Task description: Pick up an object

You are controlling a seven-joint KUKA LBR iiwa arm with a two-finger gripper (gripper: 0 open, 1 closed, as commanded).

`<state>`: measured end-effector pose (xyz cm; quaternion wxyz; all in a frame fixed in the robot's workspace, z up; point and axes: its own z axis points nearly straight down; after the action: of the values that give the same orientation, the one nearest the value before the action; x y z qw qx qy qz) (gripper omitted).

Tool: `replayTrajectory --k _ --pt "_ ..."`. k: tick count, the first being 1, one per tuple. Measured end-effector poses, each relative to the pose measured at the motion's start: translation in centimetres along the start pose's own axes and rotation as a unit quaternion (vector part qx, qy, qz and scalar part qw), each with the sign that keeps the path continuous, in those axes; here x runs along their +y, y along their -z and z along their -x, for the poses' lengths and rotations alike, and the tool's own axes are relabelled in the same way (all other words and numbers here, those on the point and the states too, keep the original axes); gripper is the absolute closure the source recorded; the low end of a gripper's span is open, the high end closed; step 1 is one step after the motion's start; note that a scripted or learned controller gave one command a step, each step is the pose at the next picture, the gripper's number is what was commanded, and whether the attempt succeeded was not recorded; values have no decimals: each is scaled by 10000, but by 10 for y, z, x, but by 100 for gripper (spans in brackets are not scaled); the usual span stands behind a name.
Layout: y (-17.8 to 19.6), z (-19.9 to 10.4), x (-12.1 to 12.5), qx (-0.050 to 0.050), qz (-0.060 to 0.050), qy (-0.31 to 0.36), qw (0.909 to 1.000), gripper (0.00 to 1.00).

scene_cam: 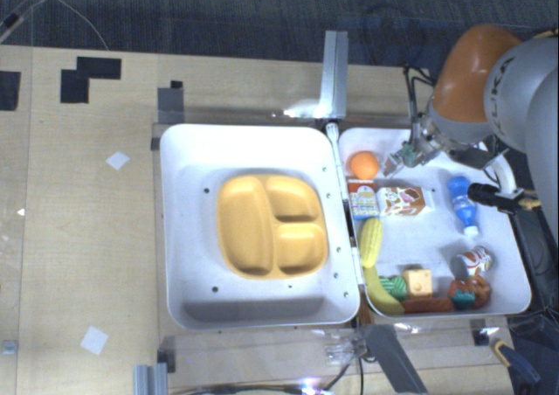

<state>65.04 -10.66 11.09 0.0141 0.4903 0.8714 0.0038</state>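
Your gripper [403, 159] hangs over the far left part of the right bin [515, 273], just right of the orange ball [363, 164] and just beyond the small carton [403, 201]. At this size you cannot tell whether the jaws are spread or clenched, and nothing is visibly between them.

The nearest candidates are those two. The ball looks light and smooth, so I'd expect it to roll or squirt out unless you close across its middle. The carton looks light, flat-sided and slightly crushable; taking it across its short width seems the safer hold.

Mind the edges. The ball sits close to the wall shared with the left bin [179, 236], which leaves little room for a jaw on that side. A packet [363, 202] touches the carton's left end, and the banana [372, 249] lies just nearer. To the carton's right, floor is bare up to the blue bottle [462, 204]. The left bin carries a yellow divided tray [269, 225].
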Motion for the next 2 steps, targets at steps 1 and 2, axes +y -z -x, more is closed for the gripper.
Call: replayTrajectory --k 1,2 --pt "-1 0 0 4 -6 6 10000 0" --pt "-12 12 18 95 -84 -715 9974 0"
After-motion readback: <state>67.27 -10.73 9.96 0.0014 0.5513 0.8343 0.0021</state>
